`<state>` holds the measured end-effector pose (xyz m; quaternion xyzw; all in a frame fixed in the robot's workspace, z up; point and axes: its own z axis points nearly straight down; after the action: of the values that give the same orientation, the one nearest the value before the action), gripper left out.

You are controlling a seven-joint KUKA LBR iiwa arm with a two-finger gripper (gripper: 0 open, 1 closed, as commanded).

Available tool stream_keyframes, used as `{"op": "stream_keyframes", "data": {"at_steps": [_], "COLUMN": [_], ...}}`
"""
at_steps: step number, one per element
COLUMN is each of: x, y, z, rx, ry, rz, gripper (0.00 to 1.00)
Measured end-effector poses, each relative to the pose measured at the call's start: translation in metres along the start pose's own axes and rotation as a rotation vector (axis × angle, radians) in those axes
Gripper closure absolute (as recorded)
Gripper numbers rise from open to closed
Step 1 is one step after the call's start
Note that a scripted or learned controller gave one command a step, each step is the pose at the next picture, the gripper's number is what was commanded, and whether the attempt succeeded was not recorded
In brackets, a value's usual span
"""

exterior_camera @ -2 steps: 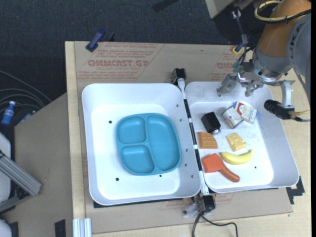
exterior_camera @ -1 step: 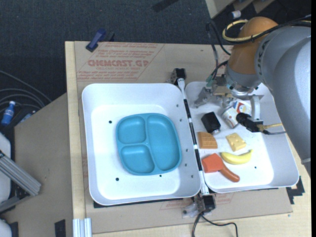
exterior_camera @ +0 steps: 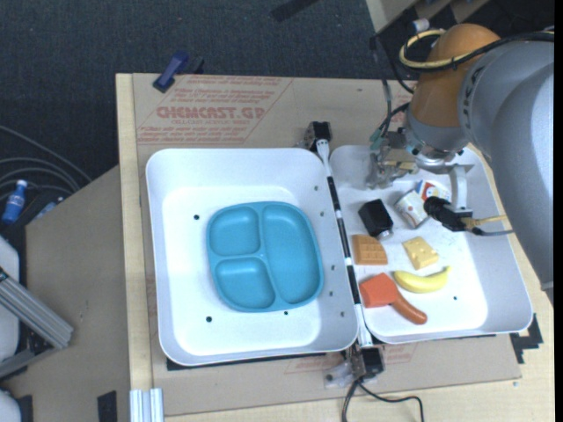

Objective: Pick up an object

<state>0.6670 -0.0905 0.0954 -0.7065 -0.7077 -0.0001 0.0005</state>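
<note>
So nothing is picked yet: gripper (exterior_camera: 393, 167) sits low at the right bin's (exterior_camera: 503, 310) upper left, can't tell its state. Items, incl. banana (exterior_camera: 422, 280), lie below it. Grasp and lift remain.

Bright even overhead light, white bins (exterior_camera: 167, 236) near glare, soft faint shadows, slightly soft focus

arm (exterior_camera: 515, 86): grey, rounded | orange band above wrist | yellow cable loop | gripper (exterior_camera: 391, 167): metallic, perhaps silver
</note>
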Motion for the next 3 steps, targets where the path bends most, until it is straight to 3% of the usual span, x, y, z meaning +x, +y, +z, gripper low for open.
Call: {"op": "stream_keyframes", "data": {"at_steps": [1,2,3], "x": [0.0,-0.01,-0.009], "y": [0.0,-0.064,-0.064], "z": [0.0,0.011,0.001], "rx": [0.0,0.002,0.0], "ry": [0.0,0.0,0.0], "rz": [0.0,0.003,0.003], "gripper": [0.0,0.0,1.0]}}
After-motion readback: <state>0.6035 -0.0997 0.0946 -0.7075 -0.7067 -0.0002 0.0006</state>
